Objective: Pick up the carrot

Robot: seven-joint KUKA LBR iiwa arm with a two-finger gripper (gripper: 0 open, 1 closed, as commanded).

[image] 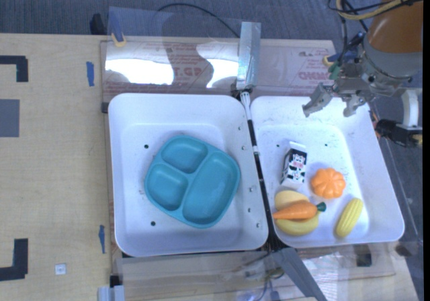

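Observation:
An orange carrot point(296, 211) with a green tip lies at the front of the right bin point(383, 158), resting across a yellow fruit point(295, 224). My gripper point(332, 103) hangs over the back edge of that bin, well behind the carrot. Its two grey fingers are spread apart, and nothing is between them.
The right bin also holds a small black-and-white carton point(295, 164), an orange pumpkin point(328, 183) and a yellow corn cob point(349, 218). In the left bin point(127, 125) sits a blue divided plate point(193, 180). A metal post point(248, 54) stands behind the divider between the bins.

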